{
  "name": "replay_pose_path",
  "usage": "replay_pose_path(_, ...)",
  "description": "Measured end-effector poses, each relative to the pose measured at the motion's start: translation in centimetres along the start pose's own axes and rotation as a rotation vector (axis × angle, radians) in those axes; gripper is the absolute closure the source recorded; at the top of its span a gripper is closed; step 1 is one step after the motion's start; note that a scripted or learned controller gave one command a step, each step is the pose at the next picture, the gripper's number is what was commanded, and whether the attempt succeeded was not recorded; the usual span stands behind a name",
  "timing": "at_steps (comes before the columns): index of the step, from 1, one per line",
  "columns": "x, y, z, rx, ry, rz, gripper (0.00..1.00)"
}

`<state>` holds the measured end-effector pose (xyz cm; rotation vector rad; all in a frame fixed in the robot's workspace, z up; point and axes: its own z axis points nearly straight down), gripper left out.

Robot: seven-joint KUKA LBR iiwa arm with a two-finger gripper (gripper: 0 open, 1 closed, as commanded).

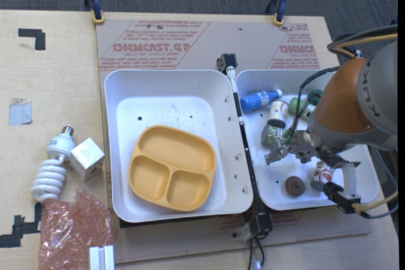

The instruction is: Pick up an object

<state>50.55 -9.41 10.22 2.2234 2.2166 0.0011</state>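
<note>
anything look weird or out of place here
Yes: a spiral light bulb, a white cube and crumpled pink wrap lie loose on the bench left of the bins, beside the left bin holding a yellow tray.

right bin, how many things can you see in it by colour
Blue bottle: 1
White can: 1
Green items: 2
Brown round piece: 1
Red and white item: 1
Total: 6 that can be made out; the arm covers part of the right bin, so more may lie under it.
</note>
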Motion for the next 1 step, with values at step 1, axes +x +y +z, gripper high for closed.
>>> replay_pose_path(1,-0.04,0.12,-0.98,-0.002,-0.001,0.0,1.0)
